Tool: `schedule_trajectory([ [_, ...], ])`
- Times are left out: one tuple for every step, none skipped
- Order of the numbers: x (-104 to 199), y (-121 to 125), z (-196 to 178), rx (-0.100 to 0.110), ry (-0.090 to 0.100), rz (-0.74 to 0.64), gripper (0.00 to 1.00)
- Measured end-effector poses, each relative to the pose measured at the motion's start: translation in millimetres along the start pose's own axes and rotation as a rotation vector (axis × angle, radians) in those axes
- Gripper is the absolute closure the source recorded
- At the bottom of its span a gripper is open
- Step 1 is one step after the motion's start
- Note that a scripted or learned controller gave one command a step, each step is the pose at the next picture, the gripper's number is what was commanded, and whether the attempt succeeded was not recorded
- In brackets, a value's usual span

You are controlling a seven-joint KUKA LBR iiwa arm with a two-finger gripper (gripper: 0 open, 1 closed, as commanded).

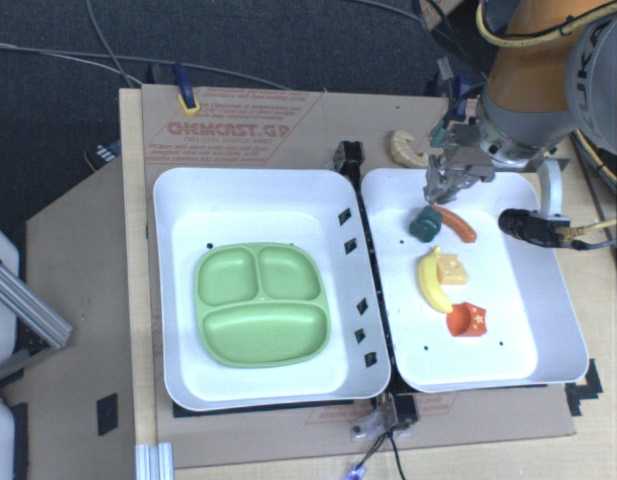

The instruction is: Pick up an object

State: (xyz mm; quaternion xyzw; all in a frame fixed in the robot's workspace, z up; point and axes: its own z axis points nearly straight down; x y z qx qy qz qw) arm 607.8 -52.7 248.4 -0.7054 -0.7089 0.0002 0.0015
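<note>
The end effector (443, 196) hangs over the far part of the right bin (528, 363), near the tabletop's (238, 118) far right corner; whether it is released or clenched cannot be told. Just below it lie a dark green piece (425, 226) and an orange carrot-like piece (458, 224), close together. Toward the bin's middle sit a yellow banana (431, 283), a pale yellow block (451, 269) touching it, and a red piece (467, 320). The left bin (178, 298) holds a green 3-compartment plate (262, 303).
</note>
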Motion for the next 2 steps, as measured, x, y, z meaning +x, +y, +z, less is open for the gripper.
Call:
schedule_trajectory([
  [54.1,9.2,-6.5,-0.004,0.000,-0.002,1.00],
  [110.4,17.0,-9.5,-0.005,0.000,0.000,1.00],
])
